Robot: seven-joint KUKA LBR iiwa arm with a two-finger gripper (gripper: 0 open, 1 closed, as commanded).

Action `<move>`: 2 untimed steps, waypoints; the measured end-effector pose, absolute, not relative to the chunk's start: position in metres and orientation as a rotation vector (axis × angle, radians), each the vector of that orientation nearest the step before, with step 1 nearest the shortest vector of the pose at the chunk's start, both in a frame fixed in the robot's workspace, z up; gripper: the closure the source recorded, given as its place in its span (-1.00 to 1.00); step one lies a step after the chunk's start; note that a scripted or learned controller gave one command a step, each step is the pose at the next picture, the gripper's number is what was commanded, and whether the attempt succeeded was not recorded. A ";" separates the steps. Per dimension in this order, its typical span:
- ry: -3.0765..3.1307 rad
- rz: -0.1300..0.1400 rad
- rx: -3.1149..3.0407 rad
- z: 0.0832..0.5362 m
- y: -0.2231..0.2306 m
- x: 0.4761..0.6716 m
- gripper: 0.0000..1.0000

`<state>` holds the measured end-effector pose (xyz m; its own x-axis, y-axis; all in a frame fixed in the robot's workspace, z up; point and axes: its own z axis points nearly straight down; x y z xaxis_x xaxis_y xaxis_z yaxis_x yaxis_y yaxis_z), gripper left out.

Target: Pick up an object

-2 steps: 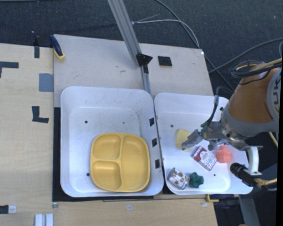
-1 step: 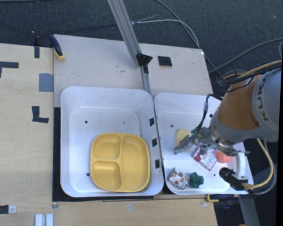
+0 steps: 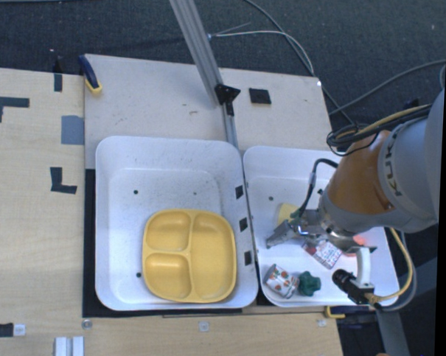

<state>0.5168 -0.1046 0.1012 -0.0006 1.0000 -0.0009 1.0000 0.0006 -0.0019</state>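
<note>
We see the arm's tool (image 3: 283, 234) low in the right bin (image 3: 264, 164), its spread beyond our telling, beside a yellow item (image 3: 286, 212); a packet (image 3: 280, 281) and green toy (image 3: 308, 283) lie nearby.

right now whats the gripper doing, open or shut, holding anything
Gripper: down in the right bin, beside a pale yellow object; open or shut cannot be told, and nothing is seen held.
</note>
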 end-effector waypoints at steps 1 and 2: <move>-2.222 0.002 -2.217 0.113 -0.103 0.517 1.00; -2.223 0.000 -2.219 0.159 -0.096 0.512 1.00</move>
<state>0.5118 -0.0961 0.1588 -0.0016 1.0000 0.0006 1.0000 0.0016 -0.0002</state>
